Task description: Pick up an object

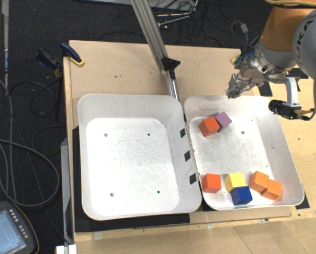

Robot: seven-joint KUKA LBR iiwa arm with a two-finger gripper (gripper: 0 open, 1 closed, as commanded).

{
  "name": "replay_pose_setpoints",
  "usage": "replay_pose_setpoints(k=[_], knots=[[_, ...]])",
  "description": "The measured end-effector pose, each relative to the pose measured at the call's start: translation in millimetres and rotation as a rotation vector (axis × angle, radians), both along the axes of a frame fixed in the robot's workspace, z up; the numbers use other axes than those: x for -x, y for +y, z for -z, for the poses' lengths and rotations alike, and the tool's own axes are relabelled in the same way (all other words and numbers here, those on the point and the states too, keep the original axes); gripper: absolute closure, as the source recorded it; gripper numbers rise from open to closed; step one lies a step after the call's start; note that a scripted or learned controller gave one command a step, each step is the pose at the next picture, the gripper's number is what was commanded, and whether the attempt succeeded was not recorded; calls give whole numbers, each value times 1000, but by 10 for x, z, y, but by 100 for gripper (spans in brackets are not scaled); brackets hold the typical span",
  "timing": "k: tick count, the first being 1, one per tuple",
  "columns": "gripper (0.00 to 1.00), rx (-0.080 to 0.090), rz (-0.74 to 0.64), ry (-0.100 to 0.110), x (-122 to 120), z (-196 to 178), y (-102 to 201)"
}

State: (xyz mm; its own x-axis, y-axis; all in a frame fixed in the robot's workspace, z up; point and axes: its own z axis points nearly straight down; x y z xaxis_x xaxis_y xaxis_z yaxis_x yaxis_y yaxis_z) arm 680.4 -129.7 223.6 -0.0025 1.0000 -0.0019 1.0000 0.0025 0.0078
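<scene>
The left bin (128, 152) on the worktop (210, 54) held no blocks. In the right bin (253, 147) an orange block (209, 126) touched a purple block (223, 120); five more sat along the near edge. The gripper (236, 91) hung above the far rim, carrying nothing; whether it stood wide or narrow, I cannot tell. Judged so, every step remained.
</scene>
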Motion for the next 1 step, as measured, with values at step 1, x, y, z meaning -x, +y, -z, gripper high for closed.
replay_pose_setpoints(k=[1], knots=[[100,-4,-5,6,118,-126,501]])
